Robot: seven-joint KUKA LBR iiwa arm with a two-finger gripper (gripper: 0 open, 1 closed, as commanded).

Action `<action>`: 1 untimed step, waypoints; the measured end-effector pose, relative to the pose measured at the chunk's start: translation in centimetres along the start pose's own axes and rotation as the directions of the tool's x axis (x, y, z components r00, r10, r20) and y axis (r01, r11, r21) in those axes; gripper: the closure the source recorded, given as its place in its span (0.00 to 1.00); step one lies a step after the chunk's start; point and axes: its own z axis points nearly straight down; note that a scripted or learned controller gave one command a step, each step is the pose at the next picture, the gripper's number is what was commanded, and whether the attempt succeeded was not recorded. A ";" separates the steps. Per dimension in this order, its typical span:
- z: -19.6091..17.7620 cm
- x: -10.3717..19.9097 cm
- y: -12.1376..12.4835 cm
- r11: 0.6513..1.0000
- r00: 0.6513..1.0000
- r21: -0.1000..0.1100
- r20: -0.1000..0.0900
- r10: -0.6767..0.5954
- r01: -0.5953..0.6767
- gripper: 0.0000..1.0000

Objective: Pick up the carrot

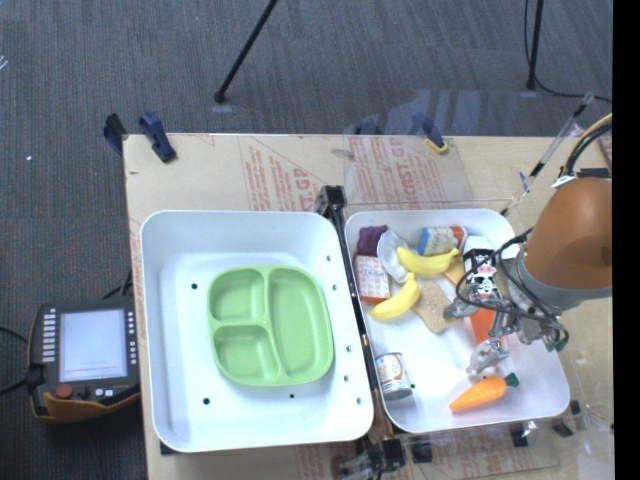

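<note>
Carrot (481, 393) lies flat at the right bin's (440, 420) front-right corner, green stub pointing right. Looks like light, stiff, smooth plastic, prob slippery; tapered, so grab mid-body across its width. Gripper (491, 352) hovers just above it; can't tell its opening.

Cardboard-topped bench (290, 168) w/ two white bins (160, 268) (540, 393) side by side.

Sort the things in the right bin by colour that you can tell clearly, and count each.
Yellow bananas: 2
Orange carrot: 1
Purple item: 1
Tin can: 1
Total: 5; the other items are too cluttered to sort.
</note>
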 end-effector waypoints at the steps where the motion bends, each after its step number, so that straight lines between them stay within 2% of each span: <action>1: -0.5 4.3 -1.0 0.942 0.942 0.005 0.025 -0.336 0.336 0.00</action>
